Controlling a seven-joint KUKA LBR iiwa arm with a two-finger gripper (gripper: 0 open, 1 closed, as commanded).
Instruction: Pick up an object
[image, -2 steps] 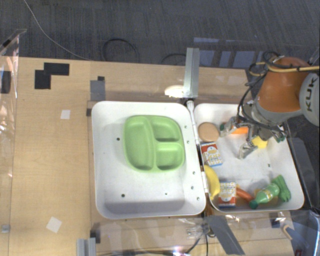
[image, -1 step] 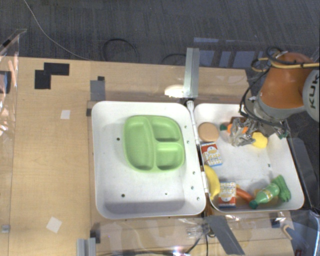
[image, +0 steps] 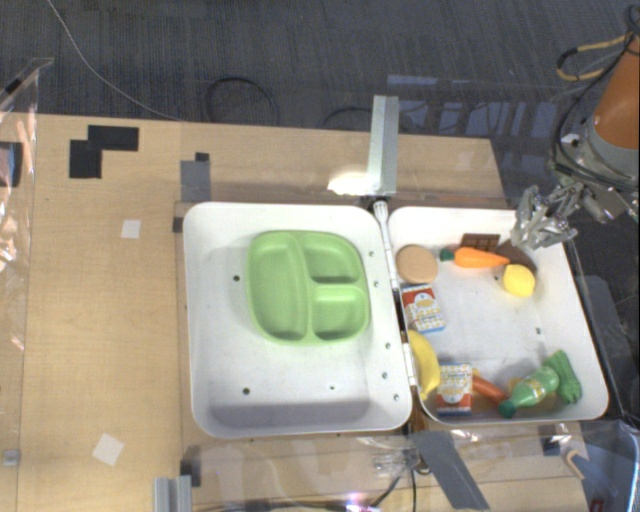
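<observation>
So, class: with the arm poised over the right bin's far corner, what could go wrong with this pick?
1. The end effector hovers by the bin's rim; descending, it might strike it.
2. The carrot, lemon and brown block crowd together, so a grasp may nudge neighbours or catch two.

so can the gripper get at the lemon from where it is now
Probably yes. The gripper hangs over the right bin's far right corner, and the lemon lies just below it with its top uncovered. The carrot lies close beside it and could get nudged.
</observation>
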